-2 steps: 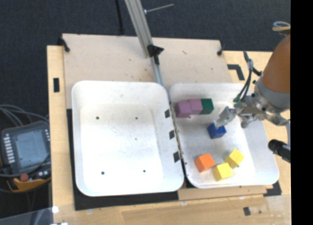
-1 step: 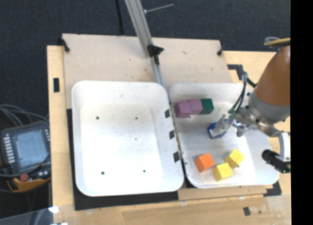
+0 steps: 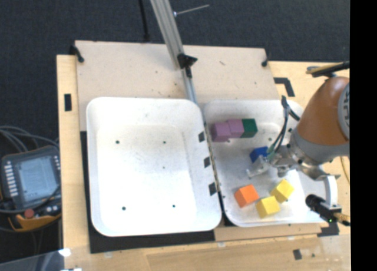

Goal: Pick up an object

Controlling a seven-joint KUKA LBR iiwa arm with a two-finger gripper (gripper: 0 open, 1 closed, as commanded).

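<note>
camera view: my gripper low in the right bin, by the blue block

camera view shows the small blue block (image 3: 258,154) lying near the middle of the right white bin (image 3: 235,220), and that is the object i seem to be going for, since my gripper (image 3: 263,167) sits just beside it, low over the bin floor. whether my fingers are spread or closed on anything i cannot tell; the metal parts there blur together and the blue block looks to be beside them, not clearly between them, so i claim no hold.

around it, the other candidates are spaced out enough to leave room for a reach: an orange cube (image 3: 247,195) toward the near rim, two yellow cubes (image 3: 275,198) close to each other to its right, and a purple block (image 3: 227,129) touching a dark green block (image 3: 249,126) by the far wall. that pair would be awkward to grip singly, which i judge is why a lone piece is the better aim.

my grey and orange arm (image 3: 324,122) leans in over the right rim. the left white bin (image 3: 94,146) sits alongside.
</note>
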